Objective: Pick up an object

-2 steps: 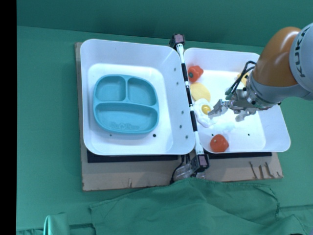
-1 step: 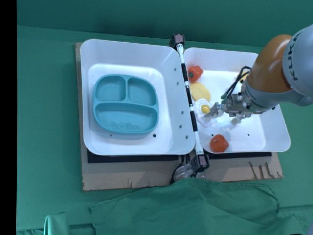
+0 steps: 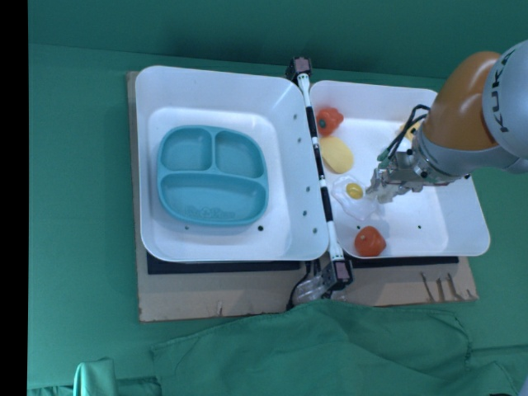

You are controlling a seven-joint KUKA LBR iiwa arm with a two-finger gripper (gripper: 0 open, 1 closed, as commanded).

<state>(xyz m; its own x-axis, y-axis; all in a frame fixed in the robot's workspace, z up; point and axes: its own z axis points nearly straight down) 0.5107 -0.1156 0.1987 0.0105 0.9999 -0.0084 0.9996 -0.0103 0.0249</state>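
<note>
My gripper (image 3: 378, 193) hangs low over the middle of the right bin (image 3: 437, 221), just right of a toy fried egg (image 3: 353, 192) with a yellow yolk. It looks close to the egg's white edge; I cannot tell whether it touches. A pale yellow oval piece (image 3: 337, 153) lies farther back by the divider, with an orange-red pepper (image 3: 329, 120) behind it. A red tomato-like piece (image 3: 370, 241) rests near the bin's front edge. A yellow object (image 3: 409, 130) is partly hidden behind the wrist.
The left bin (image 3: 165, 97) holds a teal divided plate (image 3: 213, 176). A black-and-white divider bar (image 3: 318, 163) runs between the bins. Green cloth (image 3: 330, 353) lies bunched in front of the bench.
</note>
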